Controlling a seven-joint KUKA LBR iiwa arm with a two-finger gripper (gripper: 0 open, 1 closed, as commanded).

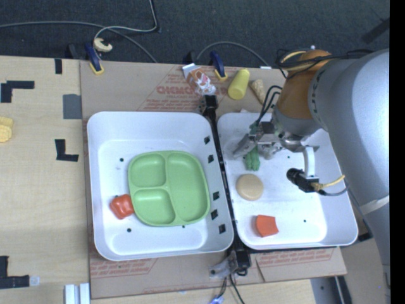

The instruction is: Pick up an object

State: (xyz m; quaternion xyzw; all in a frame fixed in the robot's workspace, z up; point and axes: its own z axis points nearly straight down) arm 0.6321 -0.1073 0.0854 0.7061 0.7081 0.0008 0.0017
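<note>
My gripper (254, 148) is low in the upper left part of the right bin (329, 230), and it looks open, its fingers spread apart. A small green object (252, 162) lies right under it, its upper end at the gap between the fingers. A tan round object (250, 187) rests a little below the green one. An orange-red block (266, 225) sits near the bin's front. In the left bin (104, 135) there is a green divided plate (169, 187), with a red-orange object (121, 206) beside its left edge.
A yellow cylinder (238, 84) and a small printed packet (200, 80) lie on the cardboard behind the bins. The wall between the bins (218, 163) runs just left of the gripper. A black cable (302, 178) hangs from the wrist over the right bin.
</note>
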